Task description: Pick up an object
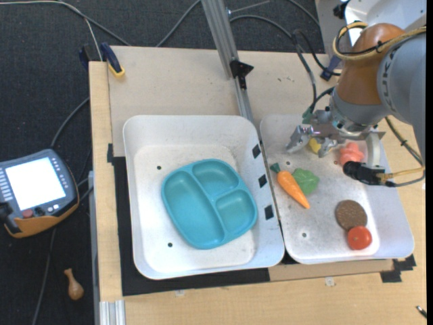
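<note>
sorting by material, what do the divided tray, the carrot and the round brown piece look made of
Divided tray: teal, smooth, moulded compartments, likely hard plastic. Carrot: orange with green top, glossy, probably plastic toy food. Round brown piece: matte, speckled; plastic or rubber, cannot tell.

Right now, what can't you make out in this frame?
- End effector: fingers blurred against a yellow item; open, shut or holding is unclear.
- Pink object: partly hidden by the wrist and a black cable, so its shape is unclear.
- Green item: the carrot overlaps it.
</note>
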`<action>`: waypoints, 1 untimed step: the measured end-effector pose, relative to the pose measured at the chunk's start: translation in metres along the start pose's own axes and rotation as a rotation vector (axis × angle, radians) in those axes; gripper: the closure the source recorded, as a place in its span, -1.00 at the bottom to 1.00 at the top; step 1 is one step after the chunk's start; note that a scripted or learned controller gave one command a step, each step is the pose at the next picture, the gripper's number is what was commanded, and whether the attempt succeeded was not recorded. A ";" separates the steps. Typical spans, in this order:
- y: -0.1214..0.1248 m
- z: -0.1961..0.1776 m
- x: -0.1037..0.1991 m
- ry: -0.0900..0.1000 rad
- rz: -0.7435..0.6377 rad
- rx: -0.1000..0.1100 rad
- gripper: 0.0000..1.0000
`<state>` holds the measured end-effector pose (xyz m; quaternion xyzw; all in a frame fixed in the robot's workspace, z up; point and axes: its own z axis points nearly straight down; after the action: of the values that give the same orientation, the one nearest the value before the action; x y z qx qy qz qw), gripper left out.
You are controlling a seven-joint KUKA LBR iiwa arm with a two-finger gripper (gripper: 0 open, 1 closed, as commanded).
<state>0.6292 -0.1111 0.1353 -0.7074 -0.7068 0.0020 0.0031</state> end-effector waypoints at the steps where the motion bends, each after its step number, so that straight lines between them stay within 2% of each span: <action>1: 0.001 0.050 0.001 -0.001 -0.001 -0.005 -1.00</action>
<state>0.6296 -0.1105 0.0849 -0.7070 -0.7072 0.0004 0.0011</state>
